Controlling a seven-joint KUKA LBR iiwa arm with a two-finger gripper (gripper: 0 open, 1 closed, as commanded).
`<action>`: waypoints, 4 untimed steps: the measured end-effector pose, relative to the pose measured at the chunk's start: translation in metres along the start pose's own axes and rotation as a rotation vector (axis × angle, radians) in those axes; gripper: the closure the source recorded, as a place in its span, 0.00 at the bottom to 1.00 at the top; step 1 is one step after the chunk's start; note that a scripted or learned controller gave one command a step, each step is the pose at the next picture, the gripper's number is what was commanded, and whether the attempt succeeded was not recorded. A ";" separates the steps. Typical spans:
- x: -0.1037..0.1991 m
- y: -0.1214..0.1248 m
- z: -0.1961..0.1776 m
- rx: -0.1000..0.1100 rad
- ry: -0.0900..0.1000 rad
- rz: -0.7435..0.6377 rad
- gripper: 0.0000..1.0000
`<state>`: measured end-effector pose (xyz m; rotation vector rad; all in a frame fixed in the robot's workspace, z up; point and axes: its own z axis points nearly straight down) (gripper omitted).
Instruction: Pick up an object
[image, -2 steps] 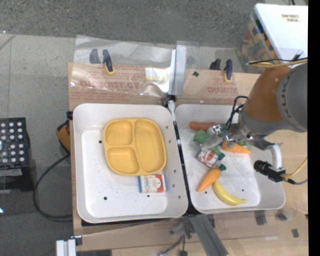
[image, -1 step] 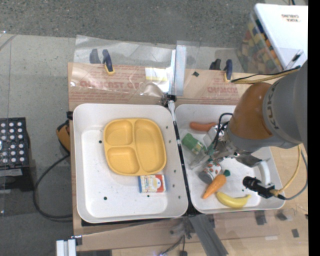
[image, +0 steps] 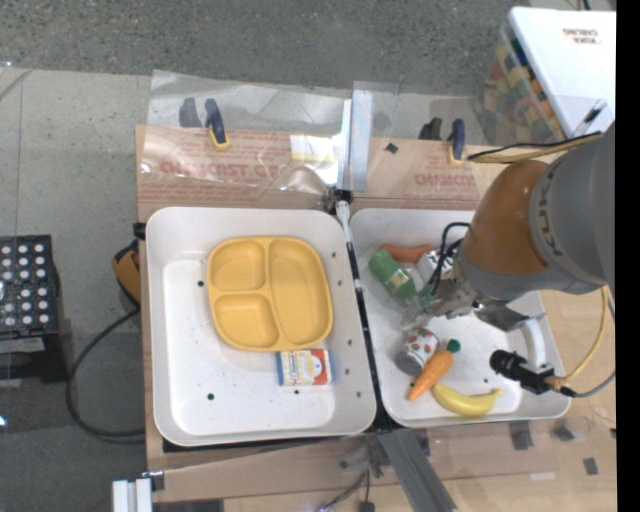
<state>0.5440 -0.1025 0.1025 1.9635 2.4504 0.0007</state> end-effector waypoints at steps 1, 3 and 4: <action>0.000 0.000 0.000 0.000 0.000 0.000 0.00; -0.006 -0.068 0.000 0.001 0.001 -0.069 1.00; 0.025 0.011 -0.090 0.003 -0.001 0.078 1.00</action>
